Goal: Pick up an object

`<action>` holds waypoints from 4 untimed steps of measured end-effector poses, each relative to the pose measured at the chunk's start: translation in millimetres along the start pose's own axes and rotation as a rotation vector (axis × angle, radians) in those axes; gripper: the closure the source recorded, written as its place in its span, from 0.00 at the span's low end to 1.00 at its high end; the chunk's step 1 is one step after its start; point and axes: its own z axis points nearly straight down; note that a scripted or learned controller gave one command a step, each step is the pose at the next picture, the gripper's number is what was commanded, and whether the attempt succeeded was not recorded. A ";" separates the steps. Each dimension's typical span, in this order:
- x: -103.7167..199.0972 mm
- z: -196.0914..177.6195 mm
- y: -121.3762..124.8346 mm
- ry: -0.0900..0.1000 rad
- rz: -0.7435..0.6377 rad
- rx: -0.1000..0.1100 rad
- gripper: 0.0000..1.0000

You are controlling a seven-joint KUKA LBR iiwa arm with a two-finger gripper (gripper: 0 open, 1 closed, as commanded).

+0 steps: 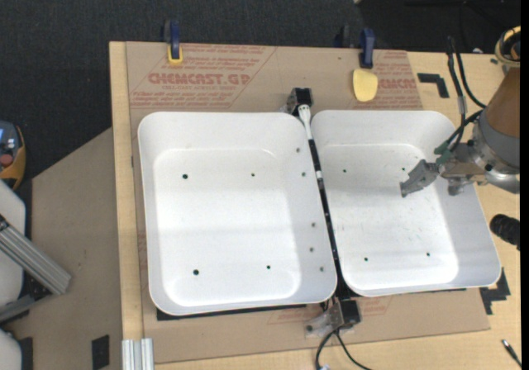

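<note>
My gripper (416, 179) hangs over the right white bin (463, 273), near its right-hand middle, pointing left. The grey arm with its orange band comes in from the right edge. A small yellow object (364, 84) lies on the brown board beyond the far rim of the right bin, well away from the gripper. I see nothing between the gripper and the bin floor.
The left white bin (157, 220) sits beside the right one, and a black strip (318, 187) runs between them. Blue clamps (173, 32) (366, 40) hold the board's far edge. Black cables (459, 83) trail by the arm.
</note>
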 end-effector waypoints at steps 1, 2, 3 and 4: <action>31.4 -267.6 -12.8 -0.004 -0.003 -0.017 0.00; 30.7 -269.9 -12.5 -0.003 -0.001 -0.005 1.00; 85.9 -181.8 27.4 0.002 -0.005 0.007 1.00; 134.1 -102.6 66.5 0.001 -0.002 0.001 1.00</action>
